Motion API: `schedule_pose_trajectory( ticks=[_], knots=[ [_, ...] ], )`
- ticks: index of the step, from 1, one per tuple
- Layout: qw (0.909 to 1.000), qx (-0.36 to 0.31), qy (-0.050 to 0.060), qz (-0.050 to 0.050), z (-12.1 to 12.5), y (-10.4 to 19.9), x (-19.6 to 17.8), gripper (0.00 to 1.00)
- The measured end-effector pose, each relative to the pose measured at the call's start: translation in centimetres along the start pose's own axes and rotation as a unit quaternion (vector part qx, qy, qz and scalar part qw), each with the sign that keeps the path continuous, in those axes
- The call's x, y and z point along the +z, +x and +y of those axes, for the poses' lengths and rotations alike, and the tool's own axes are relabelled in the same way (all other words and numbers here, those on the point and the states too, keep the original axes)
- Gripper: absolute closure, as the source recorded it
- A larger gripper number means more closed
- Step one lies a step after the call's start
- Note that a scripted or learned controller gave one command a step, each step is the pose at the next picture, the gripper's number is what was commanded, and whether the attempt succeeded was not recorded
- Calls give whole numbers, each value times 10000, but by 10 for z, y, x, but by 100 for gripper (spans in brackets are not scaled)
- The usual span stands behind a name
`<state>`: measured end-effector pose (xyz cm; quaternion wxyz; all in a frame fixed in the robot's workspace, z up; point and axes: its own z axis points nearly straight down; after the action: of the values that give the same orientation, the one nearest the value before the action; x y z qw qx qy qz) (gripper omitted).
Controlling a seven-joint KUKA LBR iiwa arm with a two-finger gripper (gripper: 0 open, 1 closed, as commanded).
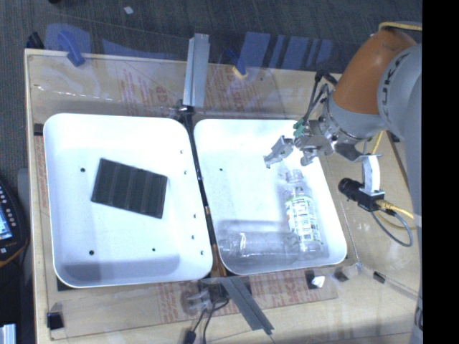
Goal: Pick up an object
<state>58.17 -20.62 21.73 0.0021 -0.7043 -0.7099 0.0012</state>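
Bottle label print too small to read, bench lettering faint, illegible

The arm reaches in from the right, its gripper with jaws spread, holding nothing

- Arm: smooth, rounded grey casing, seen at the right side of the camera view.
- Orange band: a broad, glossy, dome-shaped orange segment above the wrist, with a pale highlight on top.
- Wrist section: grey metal parts below the band, with thin dark cables running along the side.
- Gripper: small, light grey metallic assembly with a small green spot near its base.
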Motion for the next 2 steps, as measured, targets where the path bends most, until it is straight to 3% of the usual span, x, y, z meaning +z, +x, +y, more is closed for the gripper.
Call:
schedule_pose_trajectory(
  ticks=[1, 2],
  knots=[
    [10000, 86, -5, -8, -48, -3, 14, 0],
    [9999, 117, -2, -1, -57, 2, 7, 0]
  ],
)
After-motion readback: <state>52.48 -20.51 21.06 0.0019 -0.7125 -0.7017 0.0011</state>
